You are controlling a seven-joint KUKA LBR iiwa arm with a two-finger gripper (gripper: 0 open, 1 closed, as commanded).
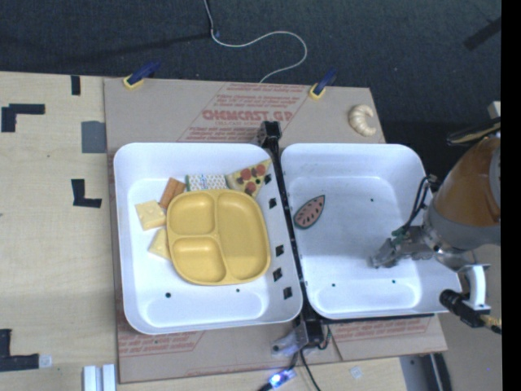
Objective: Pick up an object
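Fingers (384, 258) on the gripper (389, 256) sit low in the right bin (358, 300), near its right side, but they look small and blurry, so I cannot tell if they are open or closed. Nothing can be seen between them. Behind them is the grey arm (468, 210) with its orange band, coming in from the right.

On the left side of the same bin, well apart from the gripper, lies a brown leaf-shaped thing (309, 211).

Next door, the left bin (203, 308) holds a yellow tray (218, 235) with three parts. Tan and orange flat pieces (151, 214) peek out from its left edge, and a spotted piece (251, 175) lies past its far edge.

Farther back, outside the bins, a small tan thing (364, 119) sits on the brown cardboard (236, 112). A thin white cable (260, 39) curls across the dark floor beyond.
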